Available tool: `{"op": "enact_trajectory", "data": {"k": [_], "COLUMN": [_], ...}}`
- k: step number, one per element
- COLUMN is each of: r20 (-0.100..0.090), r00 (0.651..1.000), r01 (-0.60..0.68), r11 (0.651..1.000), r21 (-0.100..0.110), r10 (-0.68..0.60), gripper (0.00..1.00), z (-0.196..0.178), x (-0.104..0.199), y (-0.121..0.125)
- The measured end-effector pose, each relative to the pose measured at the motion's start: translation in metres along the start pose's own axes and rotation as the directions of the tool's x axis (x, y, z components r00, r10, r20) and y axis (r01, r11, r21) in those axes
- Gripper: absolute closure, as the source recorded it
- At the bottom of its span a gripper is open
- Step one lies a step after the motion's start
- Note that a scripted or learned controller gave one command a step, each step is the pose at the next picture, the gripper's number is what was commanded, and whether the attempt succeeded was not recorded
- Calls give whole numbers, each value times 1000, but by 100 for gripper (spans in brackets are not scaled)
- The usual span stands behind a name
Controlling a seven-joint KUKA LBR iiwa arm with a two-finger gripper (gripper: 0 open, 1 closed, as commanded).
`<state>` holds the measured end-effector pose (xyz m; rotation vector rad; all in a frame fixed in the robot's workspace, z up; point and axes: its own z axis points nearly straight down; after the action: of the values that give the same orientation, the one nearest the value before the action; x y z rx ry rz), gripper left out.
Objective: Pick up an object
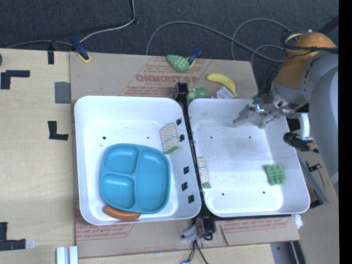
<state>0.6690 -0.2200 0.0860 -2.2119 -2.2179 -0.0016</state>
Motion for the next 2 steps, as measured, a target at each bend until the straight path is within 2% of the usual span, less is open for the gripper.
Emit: {"op": "enact_trajectory", "data": {"k": [1,2], "r20": [7,8], "r00": [1000,1000], "r01": [0,-1], "r11": [1000,1000], "r21": [-9,-9], "r10": [0,1], "gripper": [0,0], "z": [0,1], "x": [68,112], "y": [-38,-50]}}
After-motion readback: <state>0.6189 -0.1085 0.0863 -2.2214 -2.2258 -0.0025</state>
